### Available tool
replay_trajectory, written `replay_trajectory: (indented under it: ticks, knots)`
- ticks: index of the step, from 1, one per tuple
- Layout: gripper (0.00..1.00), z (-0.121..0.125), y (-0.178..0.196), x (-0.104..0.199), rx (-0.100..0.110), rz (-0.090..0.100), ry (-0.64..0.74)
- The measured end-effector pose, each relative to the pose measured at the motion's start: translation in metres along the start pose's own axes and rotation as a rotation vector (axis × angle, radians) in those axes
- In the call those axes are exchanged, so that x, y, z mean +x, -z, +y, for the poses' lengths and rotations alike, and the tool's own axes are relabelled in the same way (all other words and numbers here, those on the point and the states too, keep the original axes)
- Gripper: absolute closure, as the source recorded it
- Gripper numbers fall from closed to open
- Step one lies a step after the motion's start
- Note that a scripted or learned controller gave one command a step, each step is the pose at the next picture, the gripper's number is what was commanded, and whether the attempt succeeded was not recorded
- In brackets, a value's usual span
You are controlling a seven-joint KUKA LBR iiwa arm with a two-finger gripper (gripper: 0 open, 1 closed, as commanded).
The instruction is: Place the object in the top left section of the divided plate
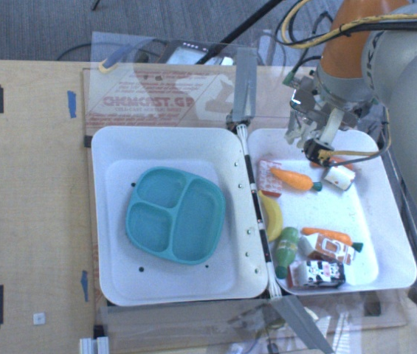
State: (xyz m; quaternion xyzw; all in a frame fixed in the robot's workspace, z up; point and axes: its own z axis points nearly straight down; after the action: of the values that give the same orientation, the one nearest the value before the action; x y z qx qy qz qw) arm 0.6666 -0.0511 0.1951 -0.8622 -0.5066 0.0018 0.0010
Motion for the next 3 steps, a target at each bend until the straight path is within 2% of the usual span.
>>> replay_trajectory:
  ticks: [1, 2, 3]
  knots:
    - [1.0, -0.071, 0.001, 0.005, 0.0, 0.001, 0.15]
    - [1.0, -0.098, 0.013, 0.049, -0.005, 0.002, 0.205]
    - [1.0, -0.19, -0.008, 0.049, 0.0, 0.001, 0.426]
